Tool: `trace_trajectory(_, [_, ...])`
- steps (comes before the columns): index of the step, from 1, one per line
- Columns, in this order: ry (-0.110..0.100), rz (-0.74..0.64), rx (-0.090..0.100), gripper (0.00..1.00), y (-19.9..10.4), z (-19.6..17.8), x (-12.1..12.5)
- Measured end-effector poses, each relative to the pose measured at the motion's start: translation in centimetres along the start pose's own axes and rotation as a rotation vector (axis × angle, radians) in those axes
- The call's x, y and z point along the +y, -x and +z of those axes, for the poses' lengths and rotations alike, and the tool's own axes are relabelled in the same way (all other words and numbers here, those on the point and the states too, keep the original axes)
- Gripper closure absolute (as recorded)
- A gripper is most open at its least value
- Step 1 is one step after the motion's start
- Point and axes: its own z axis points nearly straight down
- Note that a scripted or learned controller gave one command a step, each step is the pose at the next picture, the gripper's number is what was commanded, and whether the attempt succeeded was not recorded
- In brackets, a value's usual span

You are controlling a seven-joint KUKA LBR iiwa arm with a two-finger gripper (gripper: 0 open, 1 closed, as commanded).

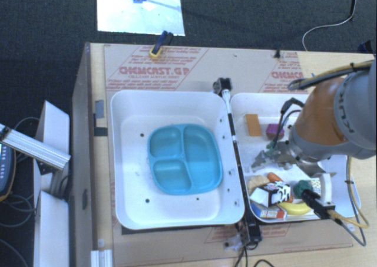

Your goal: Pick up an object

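Observation:
My gripper [268, 157] hangs low over the middle of the right bin [247, 104], pointing left from the grey and orange arm. Just below it lie an orange carrot-like piece [274, 177], a black-and-white patterned block [275, 191], a teal object [303, 188] and a yellow banana [293, 207]. Farther back in the same bin sit a tan block [253, 124] and a small purple block [274, 129]. Nothing shows between the fingers.
The left bin [132, 118] holds a blue divided plate [184, 158]. A dark rod with a round head [223, 86] runs along the divider between the bins. The arm covers the right bin's right half.

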Motion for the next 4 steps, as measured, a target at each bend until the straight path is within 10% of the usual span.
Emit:
trace_trajectory(1, [-0.001,0.001,-0.001,0.0,3.6,1.0,9.0])
trace_trajectory(2, [-0.001,-0.001,0.0,0.0,-0.6,1.0,12.7])
trace_trajectory(3, [-0.002,0.002,-0.001,0.0,1.4,1.0,9.6])
trace_trajectory(4, [0.0,-0.001,-0.002,1.0,1.4,-0.1,9.7])
